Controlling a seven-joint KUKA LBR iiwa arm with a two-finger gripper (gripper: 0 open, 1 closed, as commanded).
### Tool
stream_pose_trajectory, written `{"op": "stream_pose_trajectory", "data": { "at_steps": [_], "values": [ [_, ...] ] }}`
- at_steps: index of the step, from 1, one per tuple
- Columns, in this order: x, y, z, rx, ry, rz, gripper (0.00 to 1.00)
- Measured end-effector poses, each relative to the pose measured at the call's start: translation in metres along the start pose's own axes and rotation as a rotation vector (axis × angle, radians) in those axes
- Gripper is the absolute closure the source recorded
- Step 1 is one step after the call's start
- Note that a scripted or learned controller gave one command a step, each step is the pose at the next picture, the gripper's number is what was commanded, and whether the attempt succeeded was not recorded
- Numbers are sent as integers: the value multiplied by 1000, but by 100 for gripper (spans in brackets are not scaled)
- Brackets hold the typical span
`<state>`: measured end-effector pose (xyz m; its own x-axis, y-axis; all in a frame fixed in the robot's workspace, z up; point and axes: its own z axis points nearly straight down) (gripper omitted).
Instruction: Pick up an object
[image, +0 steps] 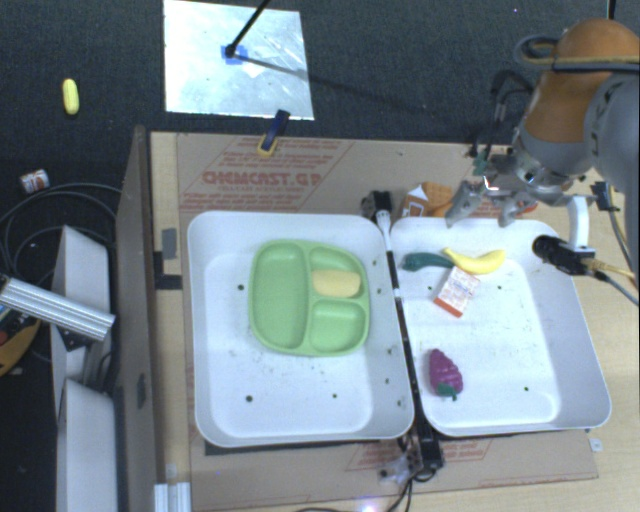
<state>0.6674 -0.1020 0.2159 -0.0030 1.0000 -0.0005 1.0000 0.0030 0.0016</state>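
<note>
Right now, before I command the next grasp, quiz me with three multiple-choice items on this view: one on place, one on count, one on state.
1. Where is the green tray?
A. left bin
B. right bin
C. off the bench

2. How many loose things lie in the right bin?
A. two
B. four
C. six

3. The gripper is:
A. lifting the banana
B. above the bin's far edge, holding nothing seen
C. touching the grapes

Answers: 1 A, it lies in the left bin. 2 B: banana, green piece, carton, grapes. 3 B, all things lie in the bin.

Dark carpet (shiny sheet)
</note>
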Motion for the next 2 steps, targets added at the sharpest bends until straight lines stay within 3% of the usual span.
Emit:
{"op": "stream_pose_trajectory", "data": {
  "at_steps": [1, 2],
  "values": [
    [-11, -14, 113, -13, -2, -2, 0],
    [-15, -14, 123, -15, -6, 1, 0]
  ]
}}
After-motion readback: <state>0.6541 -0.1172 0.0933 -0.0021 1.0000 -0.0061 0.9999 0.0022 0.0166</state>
